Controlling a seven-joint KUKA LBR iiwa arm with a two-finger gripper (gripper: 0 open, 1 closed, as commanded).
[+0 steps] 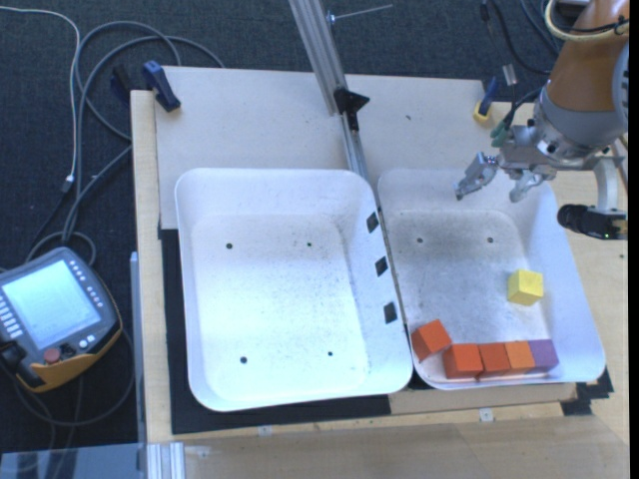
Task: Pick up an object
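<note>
Fingers (469,184) of the gripper (494,185) stand spread wide apart, and you can see nothing between them. You find the gripper above the far edge of the right bin (569,267), near that bin's far right corner, with the grey wrist and the orange band of the arm (589,58) rising behind it toward the bench's right edge.

Look down the right bin and you see a yellow cube (525,286) lying alone on the floor, close to the right wall and well apart from the gripper. Along the near edge of the same bin you have a row of blocks pressed together: a red-orange block (430,337) tilted at the left end, then a red block (463,359), an orange block (494,355), a lighter orange block (519,353) and a purple block (543,351) at the right end, near the near right corner.

The left bin (200,208) sits just beside the right one, their inner walls touching, with three black clips (380,265) along the seam. An aluminium rail (315,33) slants across the bench's far edge down to where the bins meet. A blue clamp (161,84) holds the bench's far left corner. Off the bench's left edge you see the teach pendant (52,312) on the dark carpet, with cables (100,48) looping past it.
</note>
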